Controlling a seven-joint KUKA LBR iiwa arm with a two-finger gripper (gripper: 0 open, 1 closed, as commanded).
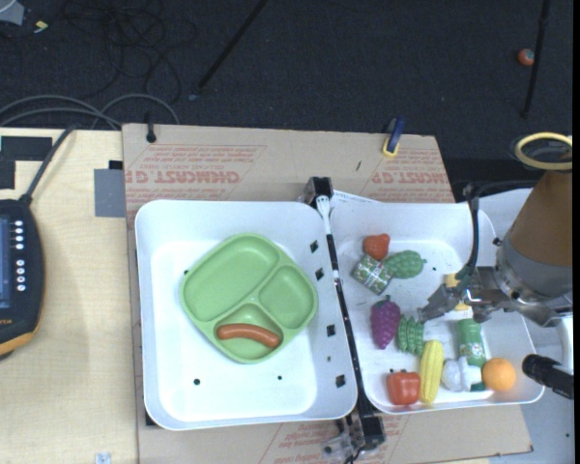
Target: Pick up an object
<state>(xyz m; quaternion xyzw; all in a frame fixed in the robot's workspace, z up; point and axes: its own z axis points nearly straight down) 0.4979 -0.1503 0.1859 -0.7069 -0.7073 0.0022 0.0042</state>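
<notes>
Pincer (443,307) hangs low in your right bin (464,222), fingers apart, clamped on nothing. Your green bottle (470,341) lies just at its four o'clock, purple grapes (385,322) at nine.

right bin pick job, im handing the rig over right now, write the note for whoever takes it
Gripper: low over the right bin, coming in from the right; whether it is open or shut cannot be told, and nothing is seen held.
Right bin contents: can, green vegetable, red piece, purple grapes, corn, tomato, green bottle, orange.
Left bin: green divided plate with a sausage in its front compartment.
Done: approach to the right bin.
Left: grasp and lift one object.
</notes>
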